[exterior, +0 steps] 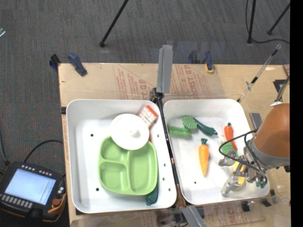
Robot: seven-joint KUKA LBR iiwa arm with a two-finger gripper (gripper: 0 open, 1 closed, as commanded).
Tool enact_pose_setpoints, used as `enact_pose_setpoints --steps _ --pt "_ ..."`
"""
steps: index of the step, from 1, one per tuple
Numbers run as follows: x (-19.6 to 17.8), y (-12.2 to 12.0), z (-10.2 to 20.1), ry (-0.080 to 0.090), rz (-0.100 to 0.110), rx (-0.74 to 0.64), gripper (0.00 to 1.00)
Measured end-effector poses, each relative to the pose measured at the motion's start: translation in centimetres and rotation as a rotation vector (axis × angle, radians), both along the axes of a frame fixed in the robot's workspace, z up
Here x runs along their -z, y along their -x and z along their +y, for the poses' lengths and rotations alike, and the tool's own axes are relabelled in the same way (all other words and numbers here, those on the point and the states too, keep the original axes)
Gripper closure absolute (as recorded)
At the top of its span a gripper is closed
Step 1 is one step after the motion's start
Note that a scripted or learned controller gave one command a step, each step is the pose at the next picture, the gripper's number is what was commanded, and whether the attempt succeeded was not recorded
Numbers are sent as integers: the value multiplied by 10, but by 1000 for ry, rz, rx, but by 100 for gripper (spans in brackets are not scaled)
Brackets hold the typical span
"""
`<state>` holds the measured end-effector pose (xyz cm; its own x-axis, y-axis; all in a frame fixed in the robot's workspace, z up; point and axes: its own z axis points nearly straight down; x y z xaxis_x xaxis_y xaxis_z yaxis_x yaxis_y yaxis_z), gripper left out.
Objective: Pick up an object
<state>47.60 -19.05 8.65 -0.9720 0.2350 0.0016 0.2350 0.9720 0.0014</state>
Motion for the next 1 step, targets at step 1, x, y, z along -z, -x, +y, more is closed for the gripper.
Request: enact_pose_setpoints --steps 1 --pt "0 -6 52 -2 1 -29 0"
